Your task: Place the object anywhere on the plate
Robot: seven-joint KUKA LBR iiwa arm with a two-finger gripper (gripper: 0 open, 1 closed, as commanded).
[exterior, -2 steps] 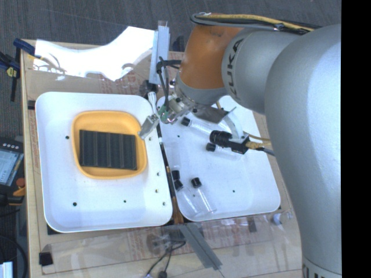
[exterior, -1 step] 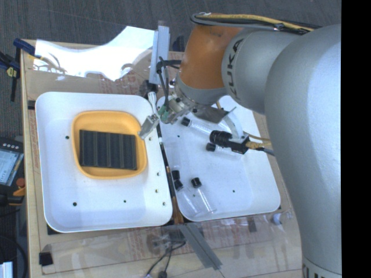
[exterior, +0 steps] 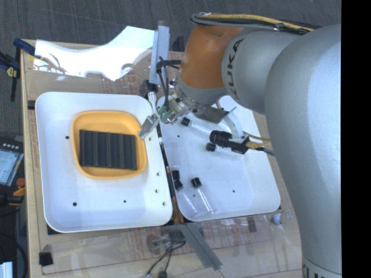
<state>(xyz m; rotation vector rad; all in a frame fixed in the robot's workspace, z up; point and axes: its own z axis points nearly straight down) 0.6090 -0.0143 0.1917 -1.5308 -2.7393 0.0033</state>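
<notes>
Pincer (exterior: 149, 126): was parked low over the seam between the two bins, right at the right-hand rim of the yellow plate (exterior: 104, 120).
Pincer state: apart or together, honestly couldn't be told from this angle, and nothing could be made out as being held.
Arm (exterior: 278, 68): was reached in from the right, orange band (exterior: 206, 57) sat just above the wrist.
Yellow plate: was seen lying flat in the left bin (exterior: 52, 201), toward its upper middle.
Object: it couldn't be pinned down which piece was meant. A black ridged slab (exterior: 110, 149) was found lying flat in the plate's hollow, with yellow rim shown all round it.
Right bin (exterior: 243, 184): two small black bits (exterior: 195, 182) were scattered near its lower left, one close to the seam, and a clear tube (exterior: 203, 200) was laid just below them.
Another clear tube (exterior: 200, 130): was seen slanted further up in that bin, near the wrist.
</notes>
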